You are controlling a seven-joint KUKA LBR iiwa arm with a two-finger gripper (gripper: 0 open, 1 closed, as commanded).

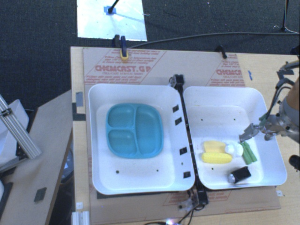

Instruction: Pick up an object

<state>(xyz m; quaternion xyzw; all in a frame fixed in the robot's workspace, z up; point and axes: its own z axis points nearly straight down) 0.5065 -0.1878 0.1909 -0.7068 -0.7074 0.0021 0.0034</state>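
And here's the counter [154,64], a tan board with red lettering across its far side, carrying two shallow white bins. We'll take the right bin [220,102] as our marker. Directly left of it, edges touching, sits the left bin [101,172], and lying flat in that one is a teal divided plate [135,130] with three compartments. From the right bin's right-hand rim the grey arm [290,111] reaches in, and the hand [248,134] hangs low over the bin's right side, just above the cluster of objects. Its fingers are too small and blurred to judge, so I cannot tell whether they are wide or narrow; nothing is visibly between them. Now the objects, all in the right bin's near half: two yellow pieces [215,152] stacked together, a green stick [248,153] just right of them under the hand, a dark cylinder [240,175] nearest the near rim, and a small white ball [231,149] between yellow and green.
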